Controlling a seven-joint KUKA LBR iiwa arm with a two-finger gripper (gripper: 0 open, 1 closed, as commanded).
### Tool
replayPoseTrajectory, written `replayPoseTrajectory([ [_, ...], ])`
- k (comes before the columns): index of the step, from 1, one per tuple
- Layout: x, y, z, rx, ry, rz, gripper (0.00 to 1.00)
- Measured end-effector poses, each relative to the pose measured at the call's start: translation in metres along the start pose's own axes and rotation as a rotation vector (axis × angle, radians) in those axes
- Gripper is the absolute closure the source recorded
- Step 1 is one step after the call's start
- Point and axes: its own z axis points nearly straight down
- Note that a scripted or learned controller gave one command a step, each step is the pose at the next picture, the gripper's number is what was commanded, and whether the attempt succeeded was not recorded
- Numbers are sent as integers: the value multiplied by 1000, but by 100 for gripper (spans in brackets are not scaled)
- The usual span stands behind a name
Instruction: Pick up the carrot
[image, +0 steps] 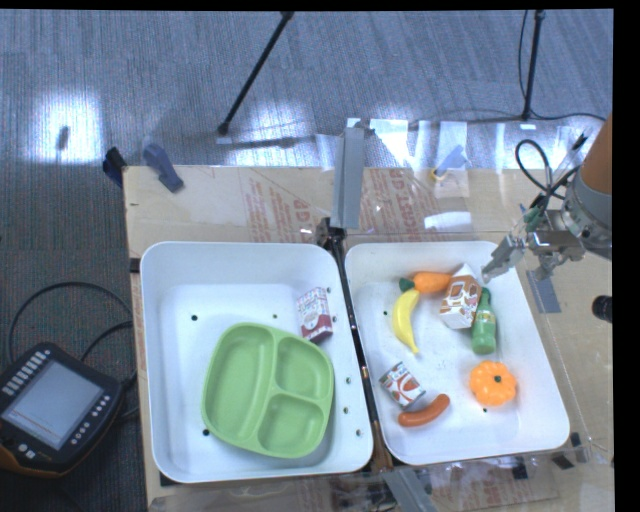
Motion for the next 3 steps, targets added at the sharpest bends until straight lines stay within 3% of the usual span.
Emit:
replayPoseTrajectory([
  [1, 68, 41, 118, 2, 0, -125, 0],
  [2, 12, 42, 69, -2, -2, -26, 0],
  [3, 42, 43, 127, -9, -4, -316, 0],
])
